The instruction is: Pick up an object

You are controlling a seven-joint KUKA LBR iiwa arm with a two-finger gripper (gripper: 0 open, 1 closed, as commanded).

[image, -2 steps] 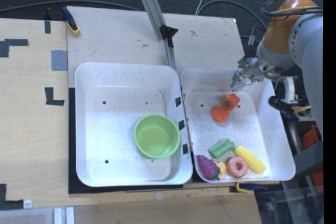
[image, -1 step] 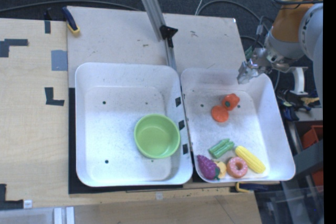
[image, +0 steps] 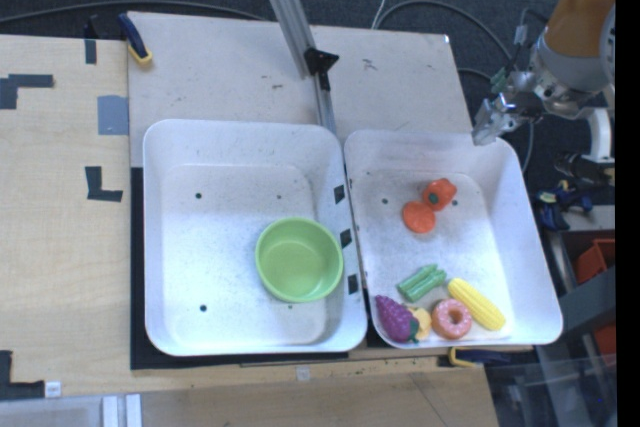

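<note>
The end effector (image: 488,127) hovers at the right bin's (image: 520,215) far corner — its state I cannot tell — likely staging above the tomato (image: 419,216).

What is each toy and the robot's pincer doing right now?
pincer: above the right bin's far corner, holding nothing visible
green bowl: upright in the left bin
orange toys: lying together
green toy: lying flat
corn: lying flat
donut: flat
purple grapes: at near wall
</note>
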